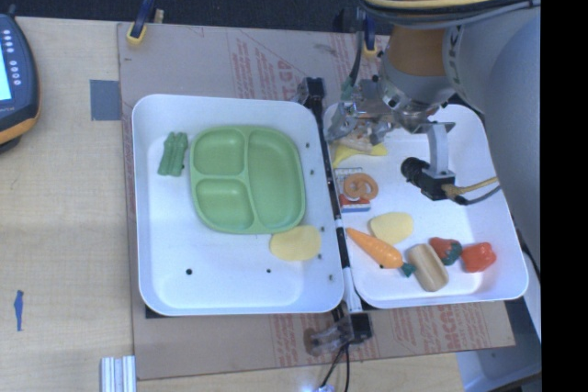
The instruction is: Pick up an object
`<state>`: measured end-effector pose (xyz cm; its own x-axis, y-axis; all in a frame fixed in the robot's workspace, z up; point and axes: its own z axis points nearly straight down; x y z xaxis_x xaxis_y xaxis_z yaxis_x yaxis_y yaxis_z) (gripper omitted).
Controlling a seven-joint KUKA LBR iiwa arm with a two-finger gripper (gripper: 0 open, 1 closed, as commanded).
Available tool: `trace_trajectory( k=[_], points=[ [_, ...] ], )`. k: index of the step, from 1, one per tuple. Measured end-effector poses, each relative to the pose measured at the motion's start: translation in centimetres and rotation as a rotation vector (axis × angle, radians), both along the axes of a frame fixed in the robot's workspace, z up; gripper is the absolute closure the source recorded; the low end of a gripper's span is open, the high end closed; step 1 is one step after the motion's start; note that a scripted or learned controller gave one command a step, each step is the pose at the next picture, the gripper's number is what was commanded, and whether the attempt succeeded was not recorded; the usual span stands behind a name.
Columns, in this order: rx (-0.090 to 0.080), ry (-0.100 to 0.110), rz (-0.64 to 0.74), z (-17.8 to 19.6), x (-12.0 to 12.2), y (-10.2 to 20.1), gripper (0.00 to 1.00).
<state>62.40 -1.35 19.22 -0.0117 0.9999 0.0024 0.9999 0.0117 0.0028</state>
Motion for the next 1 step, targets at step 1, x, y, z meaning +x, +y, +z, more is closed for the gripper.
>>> trace_trajectory(
  k=[1],
  points=[
    [-0.001, 0.008, -0.005, 2.60, -4.06, 3.09, 1.00]
  ],
)
